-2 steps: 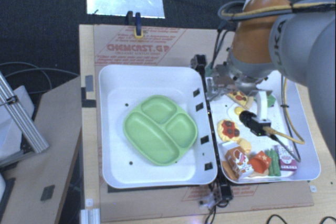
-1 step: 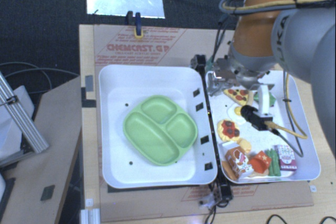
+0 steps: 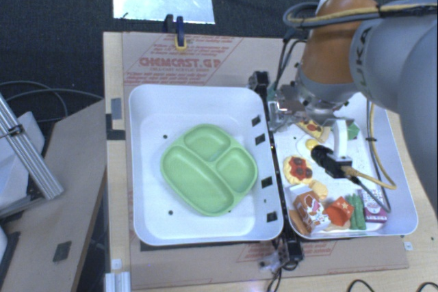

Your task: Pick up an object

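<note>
1. Gripper (image 3: 288, 113): hangs below the grey wrist and orange band, over the far left corner of the right bin (image 3: 405, 210), close against the wall that the two bins share. Whether it is wide, narrow or holding anything cannot be told, as the wrist covers it from above.
2. Left bin (image 3: 139, 167): shallow, white; carries one item.
3. Green divided plate (image 3: 209, 169): three compartments, lying flat near the middle of the left bin, clear of all four walls.
4. Right bin: shallow, white; carries a cluster of small toy foods, the candidates for picking, all lying on its floor.
5. Round yellow piece with red topping (image 3: 298, 168): by the left wall, midway along it.
6. Small yellow piece (image 3: 311, 145): just beyond item 5, near the gripper.
7. Red-and-white carton (image 3: 309, 209): near left corner.
8. Orange-red piece (image 3: 340, 211): just beside the carton, along the near edge.
9. Green pieces (image 3: 358, 206): next along the near edge.
10. Pink packet (image 3: 375, 215): beside the green pieces, toward the near right corner.
</note>
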`<state>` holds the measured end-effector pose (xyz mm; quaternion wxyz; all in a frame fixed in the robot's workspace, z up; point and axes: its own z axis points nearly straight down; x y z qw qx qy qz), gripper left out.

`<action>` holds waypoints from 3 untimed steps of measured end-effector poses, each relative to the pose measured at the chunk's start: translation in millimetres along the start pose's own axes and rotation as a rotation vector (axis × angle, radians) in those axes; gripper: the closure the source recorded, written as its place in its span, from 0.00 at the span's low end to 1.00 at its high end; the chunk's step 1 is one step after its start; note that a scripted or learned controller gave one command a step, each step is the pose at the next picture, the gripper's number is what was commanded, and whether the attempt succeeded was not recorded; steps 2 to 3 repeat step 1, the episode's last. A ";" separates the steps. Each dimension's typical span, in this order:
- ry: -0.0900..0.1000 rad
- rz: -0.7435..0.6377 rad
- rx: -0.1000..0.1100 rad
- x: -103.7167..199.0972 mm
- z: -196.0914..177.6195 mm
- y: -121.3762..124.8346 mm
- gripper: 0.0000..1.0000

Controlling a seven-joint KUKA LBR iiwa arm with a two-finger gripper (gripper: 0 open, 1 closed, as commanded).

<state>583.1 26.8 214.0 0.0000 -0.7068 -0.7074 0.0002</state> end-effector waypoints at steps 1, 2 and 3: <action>0.001 -0.001 -0.002 -0.3 -17.7 -5.3 1.00; 0.001 -0.001 -0.002 -0.3 -17.7 -5.3 1.00; 0.001 -0.001 -0.002 -0.3 -17.7 -5.3 1.00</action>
